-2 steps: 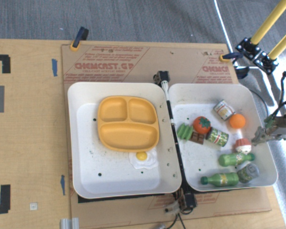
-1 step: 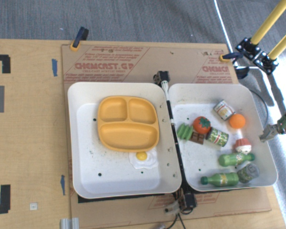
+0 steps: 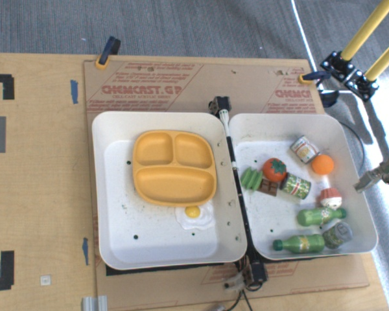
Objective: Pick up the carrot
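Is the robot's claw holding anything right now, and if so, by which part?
Nothing is held. The gripper sits at the right edge of the right bin, nothing between its fingers. No carrot is clearly recognisable among the toys.

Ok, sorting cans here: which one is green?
The green can lying just right of the tomato; the pale can sits farther back, the grey can by the near right corner.

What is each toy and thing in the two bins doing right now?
Plate: flat in the left bin, compartments bare.
Fried egg: flat, touching the plate's near edge.
Tomato: in the right bin, among the toys.
Green bottle: lying on its side.
Orange ball: resting loose.
Hand: at the right bin's edge, holding nothing seen.
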Available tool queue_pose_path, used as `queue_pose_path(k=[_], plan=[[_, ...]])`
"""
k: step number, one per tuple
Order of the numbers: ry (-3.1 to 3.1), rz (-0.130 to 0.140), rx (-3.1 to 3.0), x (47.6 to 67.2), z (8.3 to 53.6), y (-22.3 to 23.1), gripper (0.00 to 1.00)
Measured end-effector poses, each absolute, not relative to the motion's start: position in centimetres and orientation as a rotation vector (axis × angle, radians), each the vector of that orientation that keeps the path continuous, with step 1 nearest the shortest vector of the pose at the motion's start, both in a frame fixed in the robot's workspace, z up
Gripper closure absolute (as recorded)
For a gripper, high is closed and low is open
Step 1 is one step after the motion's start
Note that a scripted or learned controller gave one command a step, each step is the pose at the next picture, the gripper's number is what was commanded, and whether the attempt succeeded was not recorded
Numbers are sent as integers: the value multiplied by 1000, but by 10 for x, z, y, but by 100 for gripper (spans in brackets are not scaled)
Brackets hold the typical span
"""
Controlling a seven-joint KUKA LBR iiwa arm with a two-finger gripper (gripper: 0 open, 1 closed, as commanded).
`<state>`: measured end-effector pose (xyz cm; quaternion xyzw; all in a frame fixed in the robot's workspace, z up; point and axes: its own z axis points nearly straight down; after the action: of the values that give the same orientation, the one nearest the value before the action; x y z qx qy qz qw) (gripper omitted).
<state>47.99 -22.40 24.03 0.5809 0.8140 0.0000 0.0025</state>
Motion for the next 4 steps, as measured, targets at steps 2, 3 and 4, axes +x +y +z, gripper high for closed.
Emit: queue_pose_path(k=[2,3,4], plan=[[2876,1,1262,480,239,-224,100],[3047,-1,741,480,247,-224,100],[3101,0,492,480,243,-224,100]])
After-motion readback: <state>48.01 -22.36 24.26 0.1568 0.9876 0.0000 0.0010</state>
